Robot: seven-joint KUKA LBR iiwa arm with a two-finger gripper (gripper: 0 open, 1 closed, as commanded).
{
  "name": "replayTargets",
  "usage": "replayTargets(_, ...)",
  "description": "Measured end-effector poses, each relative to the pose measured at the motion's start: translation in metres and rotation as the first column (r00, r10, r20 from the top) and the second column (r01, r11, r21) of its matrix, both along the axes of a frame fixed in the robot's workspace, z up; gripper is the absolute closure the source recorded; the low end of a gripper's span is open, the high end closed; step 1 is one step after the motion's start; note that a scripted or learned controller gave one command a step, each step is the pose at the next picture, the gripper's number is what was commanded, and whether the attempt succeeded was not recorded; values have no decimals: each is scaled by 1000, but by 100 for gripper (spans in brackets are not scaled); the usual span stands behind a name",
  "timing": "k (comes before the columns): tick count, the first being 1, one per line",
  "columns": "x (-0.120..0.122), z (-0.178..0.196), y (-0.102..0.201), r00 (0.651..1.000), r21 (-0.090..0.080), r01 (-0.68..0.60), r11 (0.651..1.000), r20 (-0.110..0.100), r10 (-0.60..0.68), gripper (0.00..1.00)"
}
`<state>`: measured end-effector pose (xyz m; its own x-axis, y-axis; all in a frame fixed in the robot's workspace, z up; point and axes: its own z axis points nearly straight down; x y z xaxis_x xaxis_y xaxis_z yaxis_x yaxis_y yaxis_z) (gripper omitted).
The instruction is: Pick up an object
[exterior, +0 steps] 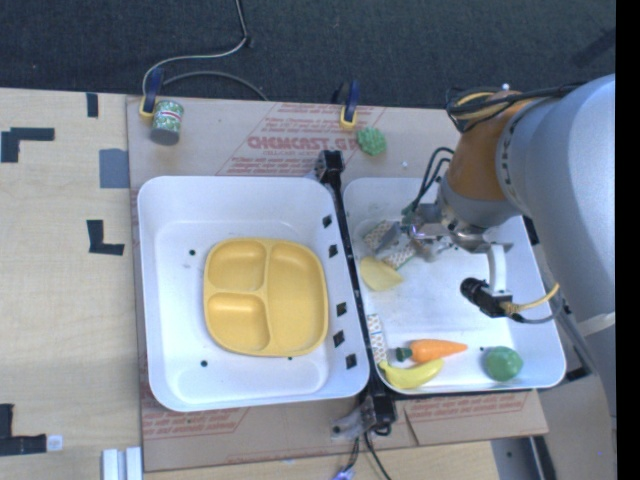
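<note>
In the right bin (540,298) my gripper (418,234) is low over the upper left part, right beside a grey patterned object (384,238) and possibly touching it. Just below that object lies a pale yellow piece (380,275). An orange carrot (437,349) and a yellow banana (412,373) lie along the bin's front edge. A green round fruit (503,363) sits in the front right corner. The grey arm with its orange band (480,163) comes in from the right and covers the bin's back right part.
The left bin (170,218) holds a yellow divided plate (266,296). On the cardboard behind the bins sit a small green object (372,141) and a small can (166,121). A black divider (345,258) runs between the bins.
</note>
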<state>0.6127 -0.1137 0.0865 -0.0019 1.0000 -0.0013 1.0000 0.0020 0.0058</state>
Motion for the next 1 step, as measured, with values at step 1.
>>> replayTargets(1, 0, 10, 0, 1000, -2, -2, 1000, 0, 2, 100)
